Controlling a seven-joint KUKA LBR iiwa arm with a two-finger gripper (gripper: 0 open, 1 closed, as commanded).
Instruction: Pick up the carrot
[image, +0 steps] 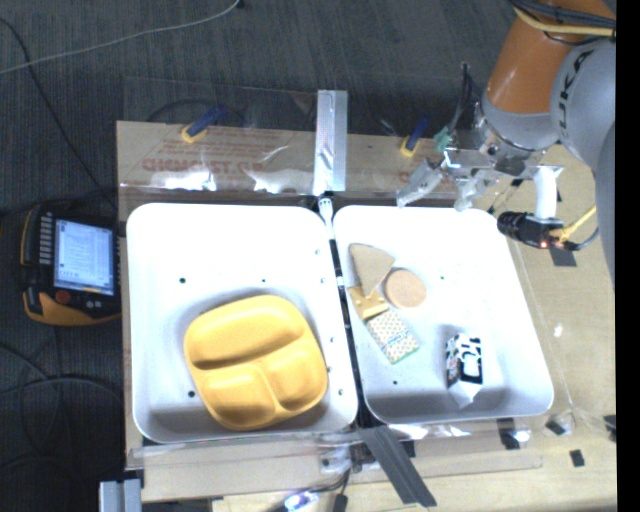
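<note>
Two fingers of the gripper (436, 190) look spread with nothing between them over the right bin's (524, 300) far rim, while the arm (530, 70) is cut off at the top edge.

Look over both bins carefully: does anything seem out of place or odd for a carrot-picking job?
Yes. No carrot can be made out. The right bin holds a round tan disc, a patterned packet and a black-and-white packet; the left bin holds a yellow divided tray, sitting askew. The gripper hangs above the right bin's far rim.
</note>
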